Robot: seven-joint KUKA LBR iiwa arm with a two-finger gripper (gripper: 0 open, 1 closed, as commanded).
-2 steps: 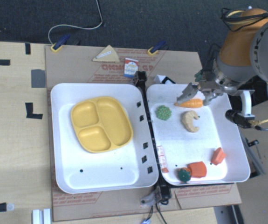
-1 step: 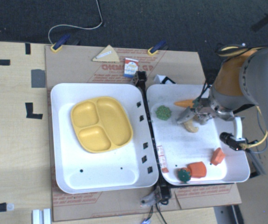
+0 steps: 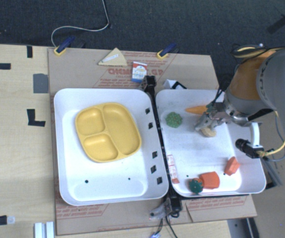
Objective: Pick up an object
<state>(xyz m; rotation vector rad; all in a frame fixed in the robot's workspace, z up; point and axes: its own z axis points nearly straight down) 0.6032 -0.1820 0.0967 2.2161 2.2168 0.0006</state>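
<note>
A small tan object lies in the right bin, near its upper right part, directly at the tips of the gripper. Whether the jaws are open or closed on it cannot be told. An orange carrot-shaped piece lies just above it, and a green round item to its left. The arm reaches in from the right, wrist angled down into the bin. The left bin holds a yellow divided plate.

Tray in left bin; right bin holds ball, carrot, 2 blocks near front.
</note>
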